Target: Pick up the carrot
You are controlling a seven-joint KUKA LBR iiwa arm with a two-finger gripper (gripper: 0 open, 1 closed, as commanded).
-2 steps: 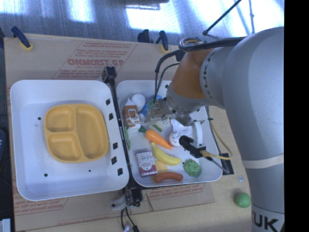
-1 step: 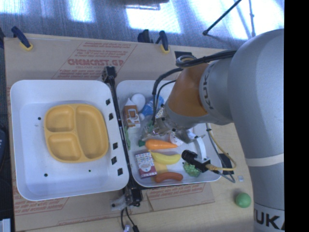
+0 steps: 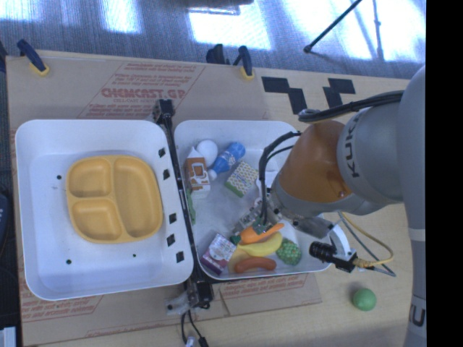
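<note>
Two bins: white and shallow, side by side on the bench; left bin [image 3: 29,194], right bin [image 3: 217,132]
Left bin contents: a yellow divided plate [image 3: 114,196] with three compartments, lying flat near the middle
My arm [image 3: 376,157]: grey with an orange band [image 3: 315,168], reaching in from the right and hanging over the right half of the right bin
My pincer [image 3: 259,215]: low over the near part of the right bin, just above the pile of toy food; the wrist hides most of it
Pincer state: I cannot tell whether it is open or closed, and I see nothing clearly between its tips
Carrot [image 3: 262,231]: orange, lying in the near part of the right bin, directly under my pincer, resting against the top of the banana
Banana [image 3: 262,247]: yellow, just below the carrot and touching it
Sausage [image 3: 255,264]: reddish, at the near wall of the right bin, just beside the banana
Green item [image 3: 289,252]: dotted, right of the banana, near the bin's near right corner
Small packet [image 3: 219,250]: white and purple, left of the banana
Far part of right bin: a white ball [image 3: 207,149], a blue bottle [image 3: 228,157], a brown and white carton [image 3: 196,176] and a pale green box [image 3: 241,179], well apart from the carrot
Green ball [image 3: 364,299]: on the bench outside the bins, near the right edge
</note>
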